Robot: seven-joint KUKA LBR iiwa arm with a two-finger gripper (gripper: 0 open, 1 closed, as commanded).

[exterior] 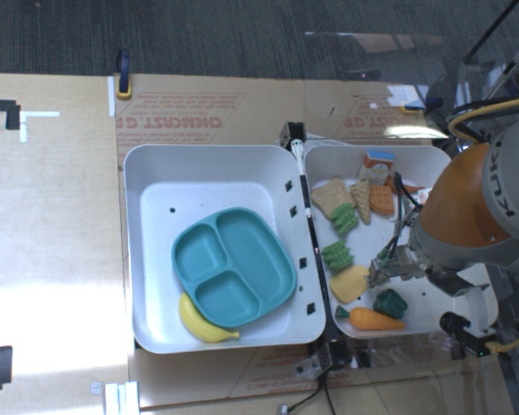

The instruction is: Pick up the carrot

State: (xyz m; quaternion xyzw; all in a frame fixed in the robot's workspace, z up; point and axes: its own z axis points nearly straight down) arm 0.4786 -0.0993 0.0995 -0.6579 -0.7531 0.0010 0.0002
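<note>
At the near edge of the right bin [432, 325] we see the carrot [377, 320], lying flat on the white floor with its green end toward nine o'clock. Just beyond it, at about one o'clock from the carrot, sits a dark green piece [390, 302], and at ten o'clock a pale yellow wedge [349, 283]. The gripper [386, 270] hangs above this cluster, close over the yellow wedge and the dark green piece; we cannot tell whether its fingers are apart or together, and nothing shows between them. The carrot lies apart from it, untouched on the bin floor.

In the left bin [147, 258] a banana [202, 322] rests at the seven o'clock corner of a teal divided plate [233, 266] (the two touch).

Farther back in the right bin lie two green vegetables [337, 255], then a slice of bread [330, 197], a waffle-like orange piece [381, 200] and a small carton [379, 160]. Beyond stretches the tabletop [52, 232].
</note>
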